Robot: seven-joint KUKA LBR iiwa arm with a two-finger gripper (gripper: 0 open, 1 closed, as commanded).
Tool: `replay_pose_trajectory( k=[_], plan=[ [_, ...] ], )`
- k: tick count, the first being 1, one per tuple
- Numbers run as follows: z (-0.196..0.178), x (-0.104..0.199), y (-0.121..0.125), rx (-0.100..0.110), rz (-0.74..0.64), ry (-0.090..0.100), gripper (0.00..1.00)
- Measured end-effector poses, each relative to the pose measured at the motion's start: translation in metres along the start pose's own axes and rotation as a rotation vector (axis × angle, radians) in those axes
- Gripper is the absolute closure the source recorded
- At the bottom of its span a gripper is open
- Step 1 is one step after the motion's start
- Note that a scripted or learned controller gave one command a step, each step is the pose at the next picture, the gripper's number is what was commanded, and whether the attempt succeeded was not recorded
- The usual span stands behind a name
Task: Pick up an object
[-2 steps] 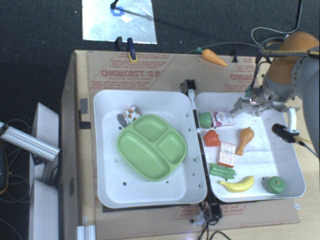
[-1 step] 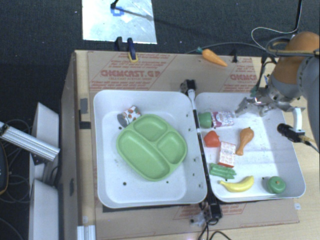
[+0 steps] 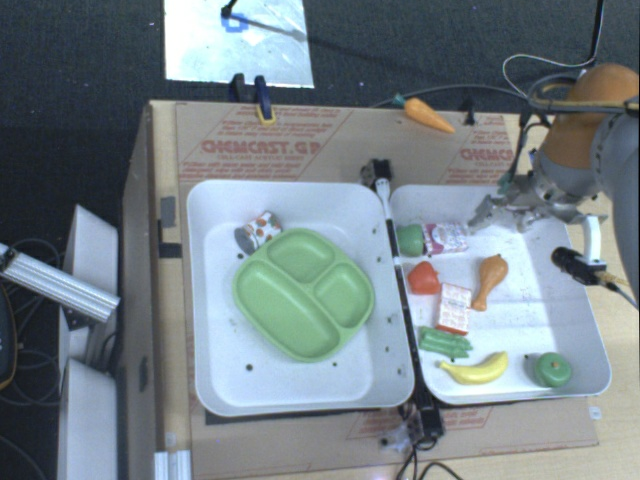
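So the right bin (image 3: 590,343) is pretty crowded: straight left of the claw (image 3: 515,211) there's a small pink-and-white packet (image 3: 446,238) with a green ball-ish thing (image 3: 409,239) touching its far end, and below those a red pepper-looking piece (image 3: 423,277), a red-and-white carton (image 3: 454,308), some green pea pods (image 3: 443,343), a banana (image 3: 475,369) and a green apple (image 3: 551,369) down in the corner. The drumstick (image 3: 489,278) lies just below and slightly left of the claw, tilted, not touching it as far as I can see. Way off left, the left bin (image 3: 215,368) has a green divided plate (image 3: 304,292) and a little can (image 3: 259,232) tipped over beside it. A carrot (image 3: 429,114) sits out on the worktop (image 3: 260,143) above the bins. The claw hovers over the top edge of the right bin, metal fingers spread apart, nothing between them. Closest grabbable stuff is the packet and drumstick, both near but apart from it.
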State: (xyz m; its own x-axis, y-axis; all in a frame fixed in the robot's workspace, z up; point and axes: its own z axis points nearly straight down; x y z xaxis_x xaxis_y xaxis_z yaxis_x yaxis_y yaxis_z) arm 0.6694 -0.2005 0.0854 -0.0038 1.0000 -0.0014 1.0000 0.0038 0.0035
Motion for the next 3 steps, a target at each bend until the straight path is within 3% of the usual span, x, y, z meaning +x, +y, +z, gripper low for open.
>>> replay_pose_trajectory(
  k=[3],
  plan=[
    [0.0, -0.002, 0.0, 0.0, 0.0, 0.001, 0.0]
  ],
)
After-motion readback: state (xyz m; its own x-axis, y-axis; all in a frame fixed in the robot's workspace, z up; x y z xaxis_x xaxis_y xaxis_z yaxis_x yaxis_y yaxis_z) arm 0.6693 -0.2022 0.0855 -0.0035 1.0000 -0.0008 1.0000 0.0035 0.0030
